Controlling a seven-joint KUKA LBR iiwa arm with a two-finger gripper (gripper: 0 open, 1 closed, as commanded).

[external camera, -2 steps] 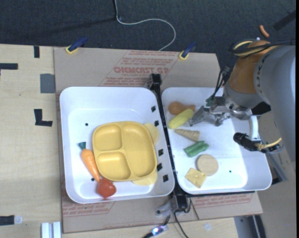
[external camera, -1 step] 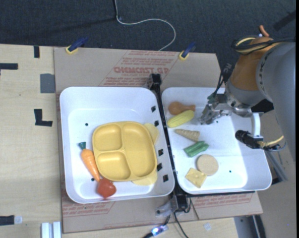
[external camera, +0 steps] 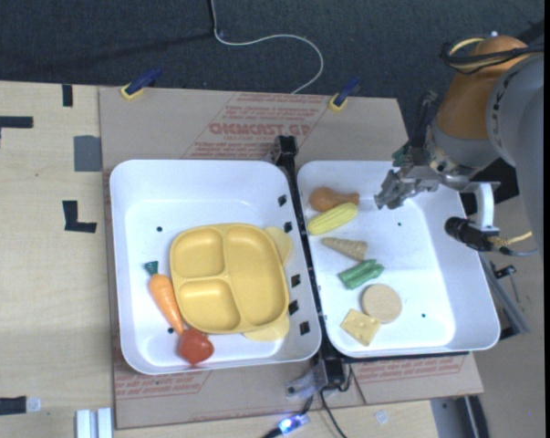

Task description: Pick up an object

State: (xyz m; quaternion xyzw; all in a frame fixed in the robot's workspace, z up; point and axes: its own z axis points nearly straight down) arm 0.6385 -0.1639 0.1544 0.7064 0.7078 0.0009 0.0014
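- Nearest the camera, a pale yellow cheese wedge (external camera: 359,326) lies at the front of the right bin (external camera: 457,331), well below and a little left of the fingers (external camera: 389,193).
- Just above the cheese sits a round tan cracker (external camera: 381,302), touching or nearly touching it.
- Left bin (external camera: 133,190): a yellow divided plate (external camera: 227,275) fills its middle, far to the left of the fingers and lower in the view.
- An orange carrot (external camera: 166,301) lies along the plate's left edge, and a red tomato-like piece (external camera: 195,346) rests at the plate's front left corner.
- Camera view, right bin again: a green pepper-like piece (external camera: 359,273) lies below and left of the fingers, between the cracker and a tan cone (external camera: 345,246).
- A yellow corn cob (external camera: 333,218) lies just left of the fingers and slightly lower; a brown chicken drumstick (external camera: 332,198) sits just above the corn, level with the fingers.
- The fingers hang over the bin's upper part, near its back wall, with nothing visible between them; I cannot tell whether they are open or closed.
- The arm's orange band (external camera: 471,99) rises up and right of the fingers.
- Both bins rest on a cardboard sheet (external camera: 256,126) on the table (external camera: 37,245); a white cable (external camera: 275,44) loops on the dark floor beyond.
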